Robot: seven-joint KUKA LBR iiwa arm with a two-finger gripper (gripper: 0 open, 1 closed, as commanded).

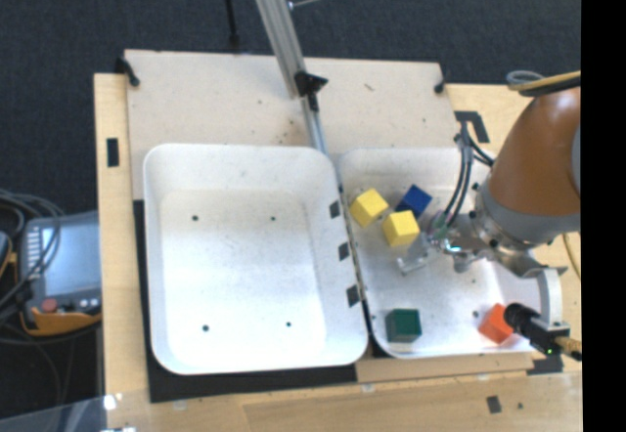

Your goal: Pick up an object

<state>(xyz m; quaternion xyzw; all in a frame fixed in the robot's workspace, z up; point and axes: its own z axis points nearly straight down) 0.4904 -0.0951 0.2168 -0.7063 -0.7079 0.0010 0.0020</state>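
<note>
White bins (245,166), tool (416,257) beside yellow cube (401,227)

Two white bins: left bin (245,254), right bin (440,318).
Two yellow cubes (369,207) (400,227), both just left of the fingers.
One blue cube (416,199).
One green cube (403,324).
One orange block (496,323).

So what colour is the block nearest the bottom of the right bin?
Dark green block, seen in the camera view.
</note>
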